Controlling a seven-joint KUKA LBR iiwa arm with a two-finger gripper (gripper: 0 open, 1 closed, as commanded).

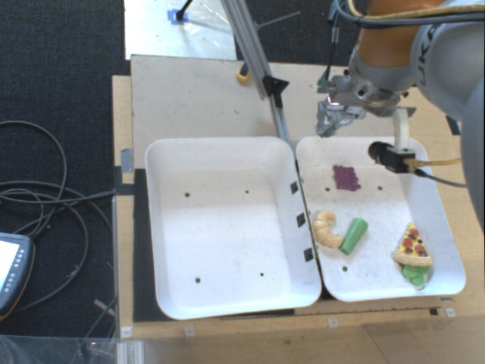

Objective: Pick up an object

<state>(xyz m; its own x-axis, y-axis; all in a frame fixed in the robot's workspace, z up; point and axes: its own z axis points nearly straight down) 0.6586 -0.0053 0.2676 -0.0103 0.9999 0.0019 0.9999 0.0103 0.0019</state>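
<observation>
The right bin holds a purple flat piece near its back, a tan croissant beside a green cylinder in the middle, and a pizza slice over a green item at the front right. My gripper hangs above the back left corner of the right bin, up and to the left of the purple piece. Nothing shows between its fingers.
The left bin stands beside the right one, with a black-marked divider edge between them. A metal pole slants down to the bins' back. Cables and a tablet lie on the floor at the left.
</observation>
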